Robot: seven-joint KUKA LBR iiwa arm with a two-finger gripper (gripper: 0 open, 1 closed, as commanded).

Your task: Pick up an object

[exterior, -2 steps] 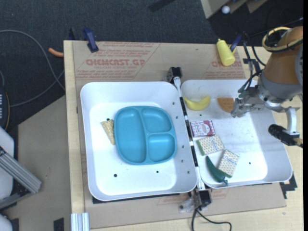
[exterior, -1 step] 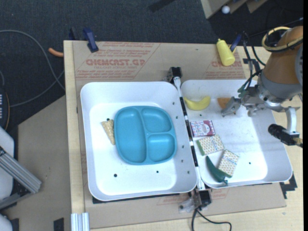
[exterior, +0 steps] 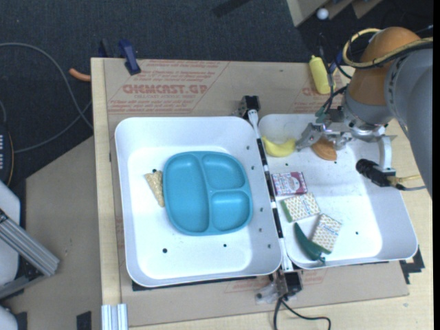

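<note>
My gripper [exterior: 322, 135] hangs over the far end of the right bin [exterior: 392, 215]. Just below it lies an orange-brown rounded thing [exterior: 327, 150], partly hidden by the gripper. A yellow banana-like piece [exterior: 278, 146] rests to its left, against the bin's far left corner. Nearer the front lie a pink packet [exterior: 288, 182], a green-checked packet [exterior: 300, 206], a pale patterned packet [exterior: 327, 231] and a dark green pod [exterior: 306, 244]. I see nothing held in the gripper.
The left bin [exterior: 137, 143] holds a blue divided plate [exterior: 206, 191] and a tan cracker [exterior: 155, 185] at the plate's left edge. A yellow thing [exterior: 318, 75] and a blue clamp [exterior: 128, 56] sit on the bench behind the bins.
</note>
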